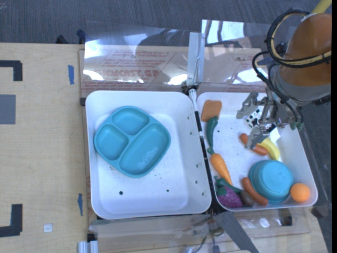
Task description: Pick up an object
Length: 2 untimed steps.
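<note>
The left bin (105,204) held a blue plate (132,140); the right bin (231,120) held the toys. The arm (308,46) hung over its far right corner. The gripper (261,124) stood open, empty, fingers just above a small carrot (258,149) beside the banana (271,147). Neighbours crowded close; the bowl (271,179) lay nearer.

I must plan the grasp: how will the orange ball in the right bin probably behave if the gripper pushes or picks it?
The orange ball looks round and smooth, so it would probably roll when pushed. It lies between the blue bowl and the bin wall, which may stop it. Its curved surface might slip from the fingers.
</note>
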Each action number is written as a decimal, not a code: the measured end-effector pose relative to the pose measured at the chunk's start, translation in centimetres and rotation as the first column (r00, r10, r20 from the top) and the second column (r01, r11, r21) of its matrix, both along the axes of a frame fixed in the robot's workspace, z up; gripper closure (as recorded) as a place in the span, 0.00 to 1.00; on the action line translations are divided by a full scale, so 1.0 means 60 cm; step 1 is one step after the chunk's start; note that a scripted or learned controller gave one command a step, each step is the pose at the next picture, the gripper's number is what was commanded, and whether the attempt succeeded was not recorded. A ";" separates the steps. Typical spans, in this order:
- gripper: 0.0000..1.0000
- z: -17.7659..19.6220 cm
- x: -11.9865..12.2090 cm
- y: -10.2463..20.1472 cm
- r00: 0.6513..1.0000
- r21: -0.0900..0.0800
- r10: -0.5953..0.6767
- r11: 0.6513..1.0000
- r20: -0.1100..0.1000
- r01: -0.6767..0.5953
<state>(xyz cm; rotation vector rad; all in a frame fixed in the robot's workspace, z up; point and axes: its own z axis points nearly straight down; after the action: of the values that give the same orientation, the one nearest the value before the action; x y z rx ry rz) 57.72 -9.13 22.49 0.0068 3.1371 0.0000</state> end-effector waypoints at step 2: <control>0.00 -0.226 -0.011 -0.075 0.998 -0.001 -0.060 0.998 0.005 0.060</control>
<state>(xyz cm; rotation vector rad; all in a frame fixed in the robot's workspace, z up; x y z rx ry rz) 57.08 -13.65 8.91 0.1002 3.1310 -0.0019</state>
